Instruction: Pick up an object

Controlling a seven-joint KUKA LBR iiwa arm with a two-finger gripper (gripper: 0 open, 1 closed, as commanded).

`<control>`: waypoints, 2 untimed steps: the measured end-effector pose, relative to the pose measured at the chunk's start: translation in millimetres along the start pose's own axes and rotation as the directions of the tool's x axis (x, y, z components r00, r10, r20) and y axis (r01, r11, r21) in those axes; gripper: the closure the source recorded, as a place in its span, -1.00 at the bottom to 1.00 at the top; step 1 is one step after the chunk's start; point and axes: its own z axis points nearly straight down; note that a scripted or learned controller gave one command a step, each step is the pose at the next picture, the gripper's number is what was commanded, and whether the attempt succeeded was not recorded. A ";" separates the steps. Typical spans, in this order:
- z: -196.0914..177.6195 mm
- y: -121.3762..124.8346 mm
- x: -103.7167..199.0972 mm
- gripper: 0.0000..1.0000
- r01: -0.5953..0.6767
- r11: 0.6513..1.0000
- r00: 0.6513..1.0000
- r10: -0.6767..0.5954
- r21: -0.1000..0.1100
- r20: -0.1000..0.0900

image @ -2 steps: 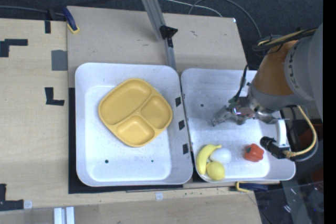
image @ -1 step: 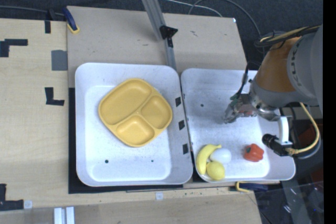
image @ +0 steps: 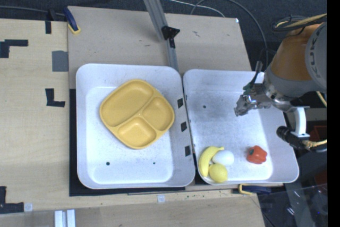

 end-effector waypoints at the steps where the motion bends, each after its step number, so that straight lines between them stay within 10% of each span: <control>1: -51.9 7.3 9.1 1.00 0.002 1.000 1.000 -0.002 0.000 0.000; 2: -105.1 8.9 9.3 1.00 0.001 1.000 1.000 -0.001 -0.001 0.000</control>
